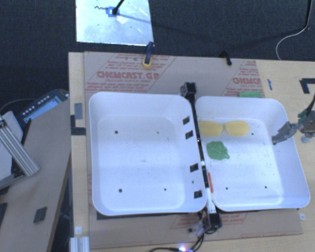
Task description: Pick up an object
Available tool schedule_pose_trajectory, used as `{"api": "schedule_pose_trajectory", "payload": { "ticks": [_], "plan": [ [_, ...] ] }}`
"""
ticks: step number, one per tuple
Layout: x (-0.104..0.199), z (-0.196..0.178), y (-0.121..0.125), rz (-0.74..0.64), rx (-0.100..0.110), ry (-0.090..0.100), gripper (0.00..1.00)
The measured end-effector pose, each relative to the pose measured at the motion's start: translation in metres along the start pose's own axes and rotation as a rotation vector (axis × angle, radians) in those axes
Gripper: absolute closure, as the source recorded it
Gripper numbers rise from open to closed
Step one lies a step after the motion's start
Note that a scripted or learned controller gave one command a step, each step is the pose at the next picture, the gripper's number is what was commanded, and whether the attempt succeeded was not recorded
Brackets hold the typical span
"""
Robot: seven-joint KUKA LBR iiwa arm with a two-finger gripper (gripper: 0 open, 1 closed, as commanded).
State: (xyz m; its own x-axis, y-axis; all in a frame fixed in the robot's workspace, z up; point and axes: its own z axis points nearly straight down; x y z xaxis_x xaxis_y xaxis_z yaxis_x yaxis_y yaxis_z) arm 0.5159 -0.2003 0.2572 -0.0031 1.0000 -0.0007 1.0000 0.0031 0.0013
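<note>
My tool sits at the right bin rim — grip state I cannot tell — and the flat yellow pieces and green piece could slip a pinch.

**Bright, even light; soft focus**

Light falls from above, washing the two white bins almost to overexposure, with only faint shading along their inner walls. The metal plate at top glares. Detail is soft and slightly grainy throughout.
</note>
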Motion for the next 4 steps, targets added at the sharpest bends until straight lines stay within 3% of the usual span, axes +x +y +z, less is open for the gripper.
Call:
{"api": "schedule_pose_trajectory", "payload": {
  "ticks": [1, 2, 3, 4],
  "plan": [
    [-0.005, 0.152, 0.019, 0.001, 0.007, 0.003, 0.00],
    [-0.006, 0.170, 0.081, -0.004, -0.005, -0.001, 0.00],
    [0.032, 0.171, 0.134, -0.006, -0.006, -0.001, 0.00],
    [0.029, 0.160, 0.133, -0.004, -0.006, -0.002, 1.00]
  ]
}}
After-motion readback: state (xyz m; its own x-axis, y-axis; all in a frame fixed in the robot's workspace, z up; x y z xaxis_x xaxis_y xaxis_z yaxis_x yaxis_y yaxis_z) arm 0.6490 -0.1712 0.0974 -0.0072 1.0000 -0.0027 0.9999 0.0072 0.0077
